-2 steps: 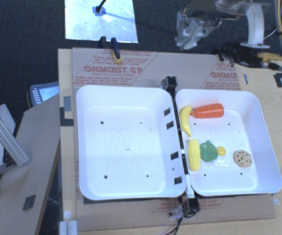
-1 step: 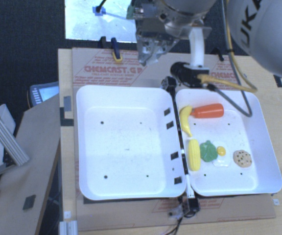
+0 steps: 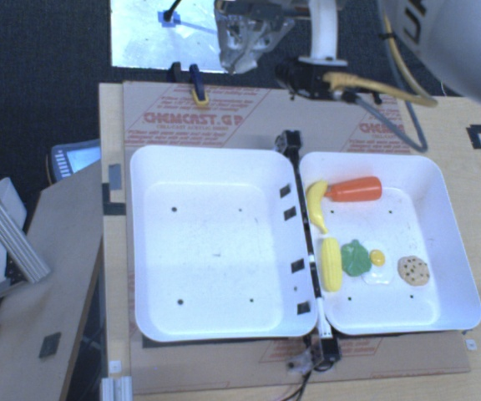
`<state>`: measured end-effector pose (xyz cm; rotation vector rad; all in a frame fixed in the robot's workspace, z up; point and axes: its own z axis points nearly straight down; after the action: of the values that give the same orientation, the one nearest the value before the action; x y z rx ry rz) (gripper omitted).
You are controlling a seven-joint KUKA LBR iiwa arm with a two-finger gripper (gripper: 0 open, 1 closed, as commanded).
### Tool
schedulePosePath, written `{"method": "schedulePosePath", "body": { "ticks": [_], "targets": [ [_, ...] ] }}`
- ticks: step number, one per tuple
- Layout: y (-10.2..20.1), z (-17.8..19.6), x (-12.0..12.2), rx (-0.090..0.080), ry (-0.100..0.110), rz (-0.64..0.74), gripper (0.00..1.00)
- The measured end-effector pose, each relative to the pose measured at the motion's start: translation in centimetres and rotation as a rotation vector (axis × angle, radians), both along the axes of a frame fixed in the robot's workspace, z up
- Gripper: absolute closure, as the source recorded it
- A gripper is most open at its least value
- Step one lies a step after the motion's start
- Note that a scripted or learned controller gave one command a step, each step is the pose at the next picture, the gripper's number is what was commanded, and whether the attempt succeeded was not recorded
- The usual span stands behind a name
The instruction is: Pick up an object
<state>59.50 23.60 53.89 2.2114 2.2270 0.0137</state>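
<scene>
White bins sit side by side on the desk while I hang high above their far edge.

My fingers (image 3: 239, 44) hover past the back of the left bin (image 3: 211, 307), over the desk (image 3: 224, 119) near a yellow clamp (image 3: 199, 86); whether they are released or clenched I cannot tell, and nothing shows between them. The toy food lies in the right bin (image 3: 441, 307): an orange carrot (image 3: 356, 189) at the back touching a banana (image 3: 316, 204), then a corn cob (image 3: 331, 262) beside a green leafy piece (image 3: 356, 257), a fried egg (image 3: 377, 266) and a cookie (image 3: 412, 270) towards the right.
</scene>
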Motion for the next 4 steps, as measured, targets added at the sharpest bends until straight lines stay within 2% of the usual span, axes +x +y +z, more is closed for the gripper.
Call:
{"method": "schedulePosePath", "body": {
  "ticks": [1, 2, 3, 4],
  "targets": [
    [-0.2, -10.4, -1.2, -0.007, 0.016, -0.007, 1.00],
    [-0.1, -2.2, -5.9, 0.000, 0.002, 0.000, 1.00],
    [-0.2, -7.2, -6.7, -0.005, 0.010, -0.003, 1.00],
    [-0.2, -7.8, -10.8, -0.003, 0.009, 0.000, 1.00]
  ]
}}
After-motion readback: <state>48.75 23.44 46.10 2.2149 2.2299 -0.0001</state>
